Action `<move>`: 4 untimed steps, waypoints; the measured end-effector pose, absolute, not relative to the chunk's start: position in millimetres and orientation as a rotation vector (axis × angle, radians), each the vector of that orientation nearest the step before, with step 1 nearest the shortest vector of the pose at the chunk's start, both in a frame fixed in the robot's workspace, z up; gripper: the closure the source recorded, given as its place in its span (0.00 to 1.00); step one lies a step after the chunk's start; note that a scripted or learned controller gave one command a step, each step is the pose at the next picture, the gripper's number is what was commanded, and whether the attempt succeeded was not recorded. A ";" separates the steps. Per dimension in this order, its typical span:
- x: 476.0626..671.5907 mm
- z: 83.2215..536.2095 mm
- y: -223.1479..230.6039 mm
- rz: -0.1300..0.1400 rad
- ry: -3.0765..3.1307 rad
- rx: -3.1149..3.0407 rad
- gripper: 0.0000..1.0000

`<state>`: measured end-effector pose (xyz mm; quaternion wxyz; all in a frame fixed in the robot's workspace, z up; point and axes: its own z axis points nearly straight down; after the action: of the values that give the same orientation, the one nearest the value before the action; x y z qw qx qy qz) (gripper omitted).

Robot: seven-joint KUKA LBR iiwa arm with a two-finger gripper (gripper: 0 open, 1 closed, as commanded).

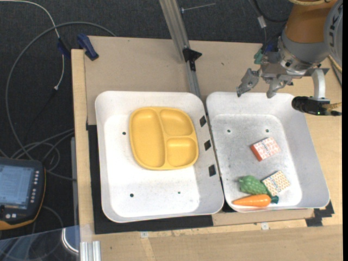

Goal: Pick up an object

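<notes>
The claw [255, 89] hangs over the far rim of the right bin [304, 125]. Its two fingers are spread apart and nothing is between them. The grey arm with the orange band [307, 20] comes in from the right, above the bench [136, 64].

The things to pick up all lie in the right bin. A small red box [265, 149] sits near the middle of that bin. Closer to the bin's near edge is a small checkered box [276, 181]. Just beside it, on its left, is a bumpy green toy [250, 185]. An orange carrot [252, 201] lies right at the near edge, touching the green toy. All of them are well apart from the claw.

The left bin [109, 145] holds a yellow tray [163, 138] with three parts.
</notes>
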<state>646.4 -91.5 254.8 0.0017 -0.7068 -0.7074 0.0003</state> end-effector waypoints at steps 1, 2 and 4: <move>646.4 254.8 -91.6 0.002 -2.220 -2.218 0.00; 655.8 203.2 -92.0 0.007 -2.219 -2.216 0.00; 642.1 112.5 -86.7 0.007 -2.217 -2.216 0.00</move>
<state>642.1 -86.7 112.5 0.0033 -0.7070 -0.7072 0.0022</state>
